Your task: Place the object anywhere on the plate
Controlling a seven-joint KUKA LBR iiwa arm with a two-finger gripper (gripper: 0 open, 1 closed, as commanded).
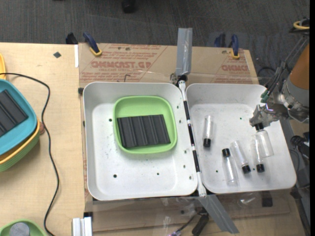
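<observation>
Stacked teal plates (17, 124) at left edge; black cable (49, 146) (looping) beside.

Two white bins sit side by side on cardboard. The left bin (98, 146) holds a green plate (145, 107) with a dark ribbed insert (143, 131) lying on it. The right bin (221, 100) holds four clear vials with black caps: one (207, 130) left of centre, and three nearer the front right (228, 164), (240, 156), (261, 149). The gripper (259, 121) hangs over the right bin's right side, just above the rightmost vial; finger state is not resolvable. Stacked teal and yellow plates (17, 127) rest at the bench's left edge, a black cable (49, 132) beside them.
</observation>
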